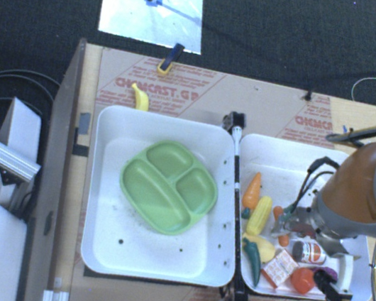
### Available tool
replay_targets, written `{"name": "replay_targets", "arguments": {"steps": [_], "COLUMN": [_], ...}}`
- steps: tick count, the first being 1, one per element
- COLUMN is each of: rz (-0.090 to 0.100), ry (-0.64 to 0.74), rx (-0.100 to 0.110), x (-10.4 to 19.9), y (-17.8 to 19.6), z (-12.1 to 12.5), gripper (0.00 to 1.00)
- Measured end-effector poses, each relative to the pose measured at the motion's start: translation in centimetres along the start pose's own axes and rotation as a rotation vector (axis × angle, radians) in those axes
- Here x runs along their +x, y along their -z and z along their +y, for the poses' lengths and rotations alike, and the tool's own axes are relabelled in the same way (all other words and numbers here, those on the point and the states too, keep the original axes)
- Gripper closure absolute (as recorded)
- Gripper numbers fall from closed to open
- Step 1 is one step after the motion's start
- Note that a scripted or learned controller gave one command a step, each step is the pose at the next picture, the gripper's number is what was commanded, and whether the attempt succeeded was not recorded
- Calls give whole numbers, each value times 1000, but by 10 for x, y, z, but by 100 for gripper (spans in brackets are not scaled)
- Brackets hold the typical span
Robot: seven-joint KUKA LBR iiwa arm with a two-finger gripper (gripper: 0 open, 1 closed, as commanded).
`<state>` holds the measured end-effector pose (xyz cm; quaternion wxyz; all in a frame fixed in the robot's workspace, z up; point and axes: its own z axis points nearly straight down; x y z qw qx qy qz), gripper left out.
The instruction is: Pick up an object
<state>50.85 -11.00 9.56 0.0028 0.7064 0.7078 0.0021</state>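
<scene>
Toy food, the stuff to be picked from, lies heaped in the right bin [295,154], and that bin serves as the landmark for everything else. Along its left wall sit an orange carrot [253,190], a yellow corn cob [259,215] just below it, and a dark green pepper [252,253] lower still. Near its front edge lie a pale lemon-like piece [265,250], a red and white packet [279,268], a red tomato [302,280] and a small bottle [312,253] with a red label lying on its side. The grey arm with its orange band [354,186] reaches in over the right half of this bin, its wrist low above the pile; the jaws are hidden among the wrist parts near the bottle, so whether they are spread or pinching anything cannot be told. To the left of the right bin, touching it along a black divider, stands the left bin [109,168], holding a green sectioned plate [168,187]. Behind both, on the cardboard-covered worktop [268,103], a yellow banana [139,98] rests against the left bin's far rim.
</scene>
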Motion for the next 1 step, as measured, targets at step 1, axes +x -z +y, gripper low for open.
{"name": "replay_targets", "arguments": {"steps": [1], "rz": [2], "ry": [9], "rx": [-4], "x": [63], "y": [94], "z": [33], "gripper": [100]}}
